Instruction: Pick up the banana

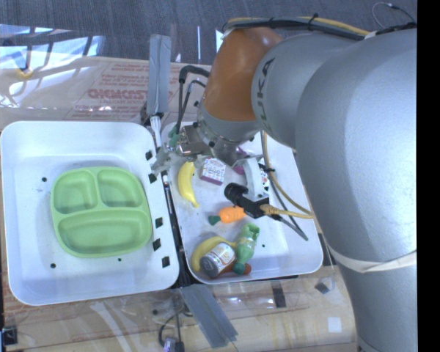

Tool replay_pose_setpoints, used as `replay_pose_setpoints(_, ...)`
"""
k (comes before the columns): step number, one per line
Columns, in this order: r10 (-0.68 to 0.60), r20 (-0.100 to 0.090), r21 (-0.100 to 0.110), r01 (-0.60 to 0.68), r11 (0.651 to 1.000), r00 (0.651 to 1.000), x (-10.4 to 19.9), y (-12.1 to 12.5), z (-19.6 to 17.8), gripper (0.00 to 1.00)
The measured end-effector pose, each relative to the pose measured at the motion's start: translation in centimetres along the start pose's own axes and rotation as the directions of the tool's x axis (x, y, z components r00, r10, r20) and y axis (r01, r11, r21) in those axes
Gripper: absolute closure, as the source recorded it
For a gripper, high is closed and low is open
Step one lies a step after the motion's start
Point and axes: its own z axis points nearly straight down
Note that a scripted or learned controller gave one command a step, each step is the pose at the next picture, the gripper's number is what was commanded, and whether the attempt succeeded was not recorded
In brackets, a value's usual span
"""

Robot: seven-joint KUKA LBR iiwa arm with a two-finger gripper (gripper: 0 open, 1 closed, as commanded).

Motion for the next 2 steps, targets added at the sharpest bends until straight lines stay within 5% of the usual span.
replay_pose_setpoints(1,-0.025,0.0,-0.001,0.025,1.0,1.0,-3.5,-3.2,0.0,0.0)
replay_pose_setpoints(2,-0.062,0.002,-0.005,0.062,0.998,0.998,-5.1,-2.7,-0.1,0.0)
